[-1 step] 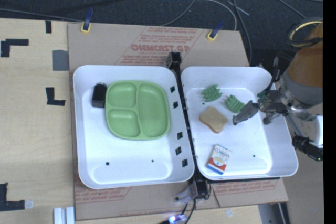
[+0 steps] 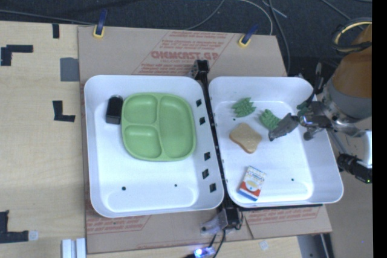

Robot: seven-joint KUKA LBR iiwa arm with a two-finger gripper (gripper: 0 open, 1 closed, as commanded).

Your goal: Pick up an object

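Observation:
The right bin [image 2: 314,184] holds a tan bread-shaped piece [image 2: 245,138], two small green leafy pieces [image 2: 243,107] [image 2: 268,117] and a small red, white and blue carton [image 2: 253,182]. My gripper [image 2: 294,129] hangs over the right bin's right half, just right of the nearer green piece. It is open: one dark finger [image 2: 281,128] slants down to the left beside that green piece, and the other sits farther right. Nothing is between them.
In the left bin [image 2: 103,190] lies a green divided plate [image 2: 159,126] with a small black block [image 2: 113,109] at its left. A black divider [image 2: 208,130] runs between the bins. Cables trail over the dark surface behind.

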